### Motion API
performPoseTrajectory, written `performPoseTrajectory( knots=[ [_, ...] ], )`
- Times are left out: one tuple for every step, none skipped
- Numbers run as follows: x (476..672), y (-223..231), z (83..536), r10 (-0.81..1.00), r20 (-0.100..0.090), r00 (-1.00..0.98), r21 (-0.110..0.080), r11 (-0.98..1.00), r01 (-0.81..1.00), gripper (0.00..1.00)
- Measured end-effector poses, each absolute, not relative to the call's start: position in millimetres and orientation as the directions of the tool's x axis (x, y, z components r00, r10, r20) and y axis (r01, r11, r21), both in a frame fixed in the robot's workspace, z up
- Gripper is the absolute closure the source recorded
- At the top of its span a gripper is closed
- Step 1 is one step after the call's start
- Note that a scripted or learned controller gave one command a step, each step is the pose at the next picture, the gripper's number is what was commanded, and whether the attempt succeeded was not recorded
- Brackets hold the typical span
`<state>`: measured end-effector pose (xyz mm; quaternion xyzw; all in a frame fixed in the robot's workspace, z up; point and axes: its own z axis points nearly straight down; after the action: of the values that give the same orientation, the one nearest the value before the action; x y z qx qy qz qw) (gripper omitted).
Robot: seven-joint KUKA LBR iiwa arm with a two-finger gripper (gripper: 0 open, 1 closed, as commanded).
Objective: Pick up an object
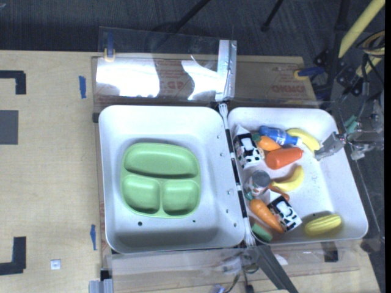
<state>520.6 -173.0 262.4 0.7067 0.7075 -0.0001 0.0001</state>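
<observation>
Gripper (333,144) at the right bin's (351,206) far right edge, holding nothing; its opening cannot be made out.

The lone yellow plastic lemon (322,224), near right corner, apart from the toy pile, looks light, rigid and smooth, likely slippery; best pinched across its narrow middle. A green divided tray (161,177) fills the left bin.

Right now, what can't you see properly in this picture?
- Gripper: at the right bin's edge, small and blurry; open or shut is unclear.
- Arm: cut off by the right edge.
- Carrot: one end hidden under the black-and-white toy.
- Pile by the divider: toys overlap, so the lowest ones are hard to name.
</observation>
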Motion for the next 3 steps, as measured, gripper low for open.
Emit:
performPoseTrajectory(
  knots=[
    [583.9,-167.7,227.6,0.999,-0.001,-0.038,0.002,0.038,0.999,0.0],
    [625.1,-187.5,152.7,0.982,-0.001,-0.186,0.002,0.186,0.982,0.0],
    [634.6,-202.0,86.7,0.972,0.001,-0.235,0.004,0.235,0.972,0.0]
  ],
)
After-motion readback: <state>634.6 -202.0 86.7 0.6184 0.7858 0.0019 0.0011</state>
